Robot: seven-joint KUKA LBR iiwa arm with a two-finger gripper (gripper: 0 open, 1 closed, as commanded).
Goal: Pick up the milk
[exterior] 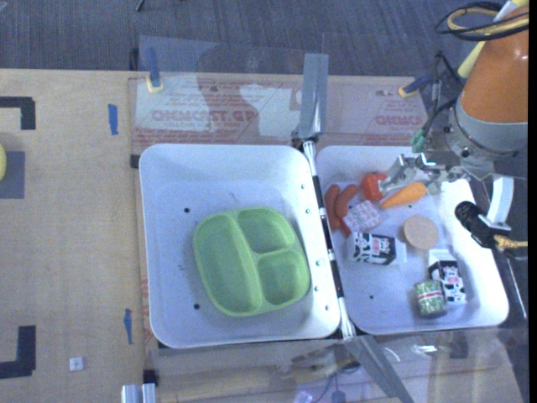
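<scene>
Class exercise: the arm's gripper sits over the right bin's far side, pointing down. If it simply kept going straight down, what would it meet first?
Most likely the carrot, which lies right under the gripper in the right bin. Depth is hard to judge from this slanted view. The cow-patterned milk carton lies nearer the camera, off that line.

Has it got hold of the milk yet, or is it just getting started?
Nothing looks done: both cow-print milk cartons lie in the right bin. The end effector is over that bin's far side by the carrot, apart from both cartons. Reaching, gripping and lifting a carton are all left.
</scene>
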